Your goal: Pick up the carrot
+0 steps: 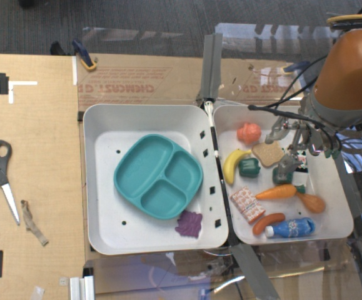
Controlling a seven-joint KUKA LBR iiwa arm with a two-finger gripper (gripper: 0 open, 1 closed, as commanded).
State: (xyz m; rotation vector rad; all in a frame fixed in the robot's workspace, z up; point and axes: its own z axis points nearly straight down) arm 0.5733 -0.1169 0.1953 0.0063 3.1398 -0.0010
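Observation:
The carrot is orange with a dark green top and lies flat in the right bin, pointing left. My gripper hangs from the grey arm with the orange band. It is low over the bin, just above the carrot's right half and close to it. Nothing shows held in it. The wrist and its cables hide the bin's back right part.
Around the carrot lie a bread slice, a green pepper, a banana, a pink wafer block, a sausage, a blue bottle and an orange fruit. The left bin holds a teal plate and purple grapes.

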